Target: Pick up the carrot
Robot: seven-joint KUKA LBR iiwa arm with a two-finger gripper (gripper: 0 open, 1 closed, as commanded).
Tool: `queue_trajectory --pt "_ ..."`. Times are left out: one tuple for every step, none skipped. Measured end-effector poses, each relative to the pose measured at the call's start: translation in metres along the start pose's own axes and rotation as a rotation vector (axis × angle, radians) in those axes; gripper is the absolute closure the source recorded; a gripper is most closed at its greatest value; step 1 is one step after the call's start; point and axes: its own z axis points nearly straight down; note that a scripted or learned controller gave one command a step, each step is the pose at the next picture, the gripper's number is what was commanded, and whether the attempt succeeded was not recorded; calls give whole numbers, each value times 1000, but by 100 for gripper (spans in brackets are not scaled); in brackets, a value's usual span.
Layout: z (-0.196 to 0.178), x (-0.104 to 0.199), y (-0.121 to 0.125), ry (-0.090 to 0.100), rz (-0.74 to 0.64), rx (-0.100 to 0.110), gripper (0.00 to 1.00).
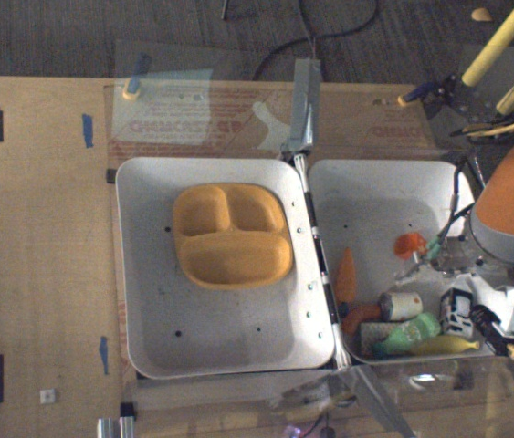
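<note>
I count two white bins [147,336] on my bench: one yellow divided plate [231,234] in the left bin; in the right, one carrot [345,276], one can [402,305], one green bottle [408,332], one banana [445,345]

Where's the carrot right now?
The carrot lies in the right bin, against its left wall, just above the small can and green bottle.

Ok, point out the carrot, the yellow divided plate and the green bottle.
carrot [345,276]: camera view, middle of its orange body.
yellow divided plate [232,270]: camera view, floor of its large compartment.
green bottle [412,332]: camera view, middle of its body.
</note>
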Motion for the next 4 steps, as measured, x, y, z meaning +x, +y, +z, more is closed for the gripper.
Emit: queue_trajectory --pt "17 61 -9 -3 134 -10 0" --pt "17 61 -9 -3 135 -10 0" --pt "6 60 -8 -2 138 -14 100" --pt "-78 142 -34 -1 410 2 100"
